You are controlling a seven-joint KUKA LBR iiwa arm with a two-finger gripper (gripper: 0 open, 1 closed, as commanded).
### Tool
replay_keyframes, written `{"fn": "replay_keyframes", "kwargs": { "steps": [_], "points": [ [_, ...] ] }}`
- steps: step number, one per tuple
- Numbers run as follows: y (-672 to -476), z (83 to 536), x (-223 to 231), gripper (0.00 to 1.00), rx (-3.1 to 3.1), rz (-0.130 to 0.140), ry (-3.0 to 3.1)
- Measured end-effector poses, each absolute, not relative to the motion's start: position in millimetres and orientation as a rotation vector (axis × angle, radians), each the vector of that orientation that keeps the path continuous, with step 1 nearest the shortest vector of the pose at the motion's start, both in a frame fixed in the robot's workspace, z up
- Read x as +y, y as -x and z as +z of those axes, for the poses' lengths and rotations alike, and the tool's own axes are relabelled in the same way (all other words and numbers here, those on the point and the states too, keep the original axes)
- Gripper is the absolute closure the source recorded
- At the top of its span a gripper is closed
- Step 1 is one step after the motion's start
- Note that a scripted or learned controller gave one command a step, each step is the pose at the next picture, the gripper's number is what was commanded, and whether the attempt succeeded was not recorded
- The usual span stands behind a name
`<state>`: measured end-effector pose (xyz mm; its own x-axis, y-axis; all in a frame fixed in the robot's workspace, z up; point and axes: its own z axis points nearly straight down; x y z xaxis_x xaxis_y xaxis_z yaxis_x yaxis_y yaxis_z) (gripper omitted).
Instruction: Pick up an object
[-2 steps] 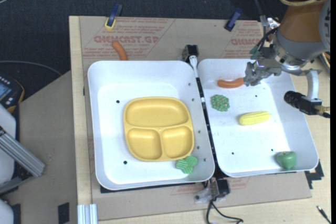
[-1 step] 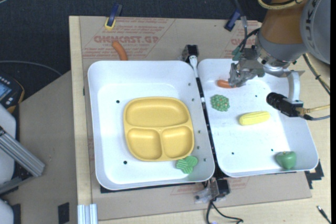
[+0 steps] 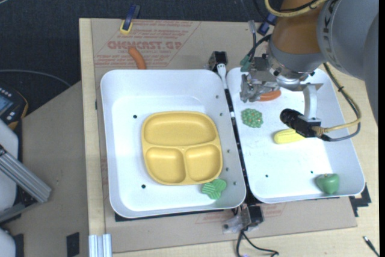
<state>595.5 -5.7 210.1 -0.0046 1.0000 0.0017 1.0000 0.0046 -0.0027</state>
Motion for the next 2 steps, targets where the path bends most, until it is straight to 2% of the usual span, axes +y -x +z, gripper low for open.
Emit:
{"fn": "replay_keyframes", "kwargs": {
  "steps": [1,2],
  "points": [
    [-588.3,230.3,23.8,1.00,-2.226,-0.004,2.219],
    [-597.1,216.0,19.5,1.00,-2.221,0.001,2.222]
  ]
}}
